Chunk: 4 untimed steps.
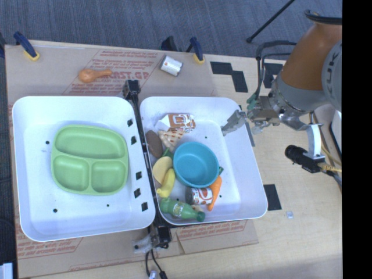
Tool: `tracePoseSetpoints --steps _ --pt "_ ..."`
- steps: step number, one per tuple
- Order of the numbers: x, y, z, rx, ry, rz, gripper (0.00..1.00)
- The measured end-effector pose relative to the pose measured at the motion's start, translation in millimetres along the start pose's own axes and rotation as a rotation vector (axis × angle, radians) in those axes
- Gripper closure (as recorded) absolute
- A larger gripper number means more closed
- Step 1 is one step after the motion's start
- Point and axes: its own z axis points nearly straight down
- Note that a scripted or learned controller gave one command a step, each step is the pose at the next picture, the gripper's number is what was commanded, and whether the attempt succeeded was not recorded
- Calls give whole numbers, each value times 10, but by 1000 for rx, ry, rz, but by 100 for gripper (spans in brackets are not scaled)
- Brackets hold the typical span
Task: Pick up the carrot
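I see the carrot (pixel 215 192) lying in the right bin (pixel 251 179), near its front right corner, slanted, just beside the blue bowl (pixel 195 163) and touching a small can (pixel 200 196); a green bottle (pixel 182 210) lies along the front wall, a banana (pixel 164 174) left of the bowl, a brown item (pixel 154 143) and a printed carton (pixel 179 121) toward the back. The left bin (pixel 29 173) holds a green divided plate (pixel 90 158). The gripper (pixel 233 122) hangs over the right bin's back right edge, well apart from the carrot, holding nothing that I can see; whether it is apart or together I cannot tell. An orange spoon (pixel 93 74) and a white roll (pixel 171 66) rest on the cardboard behind the bins.
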Motion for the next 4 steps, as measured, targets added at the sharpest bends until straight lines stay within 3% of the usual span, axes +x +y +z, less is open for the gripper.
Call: tracePoseSetpoints --steps 1,2,3,4 --pt "-131 -686 1465 10 7 -189 0" --pt "-137 -620 1304 -4 -4 -204 100" --pt "-131 -647 1567 -48 -30 -420 100" --pt "829 -365 801 -14 -8 9 100"
